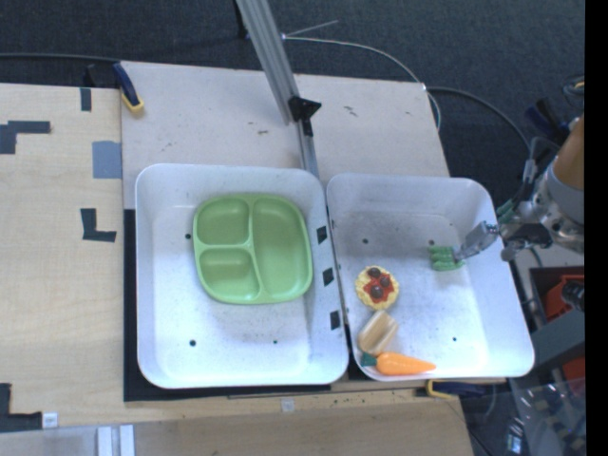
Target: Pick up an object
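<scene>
Gripper (465, 247) sits low over the right bin (494, 335), near that bin's 3 o'clock wall; whether it is parted or closed cannot be told at this resolution. A small green object (442, 257) lies just beside the tip, at its 8 o'clock, with contact unclear. To do the pick well, the arm should centre the tip over the green object, descend straight and close only once it is bracketed. Alternative targets lie well apart toward the gripper's 8 o'clock: a round tart (377, 287), a bun (377, 332) and a carrot (405, 364). The green divided plate (253, 248) occupies the left bin (152, 340).
</scene>
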`<state>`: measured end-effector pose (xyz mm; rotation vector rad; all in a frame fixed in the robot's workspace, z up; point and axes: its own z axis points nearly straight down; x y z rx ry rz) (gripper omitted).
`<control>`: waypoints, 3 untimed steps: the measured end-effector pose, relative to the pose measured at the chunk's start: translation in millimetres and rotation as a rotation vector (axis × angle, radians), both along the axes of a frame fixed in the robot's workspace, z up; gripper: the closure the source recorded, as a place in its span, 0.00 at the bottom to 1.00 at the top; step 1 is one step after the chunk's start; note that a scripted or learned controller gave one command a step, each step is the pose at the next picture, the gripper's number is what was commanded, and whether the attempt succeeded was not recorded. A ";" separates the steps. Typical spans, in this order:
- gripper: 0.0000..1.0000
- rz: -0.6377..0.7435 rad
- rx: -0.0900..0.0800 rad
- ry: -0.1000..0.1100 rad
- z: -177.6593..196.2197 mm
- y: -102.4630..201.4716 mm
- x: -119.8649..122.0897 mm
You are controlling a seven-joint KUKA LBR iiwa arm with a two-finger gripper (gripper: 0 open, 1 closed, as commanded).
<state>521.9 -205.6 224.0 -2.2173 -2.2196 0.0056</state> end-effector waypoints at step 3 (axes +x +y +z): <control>1.00 0.001 0.001 -0.002 -113.0 2.8 -11.5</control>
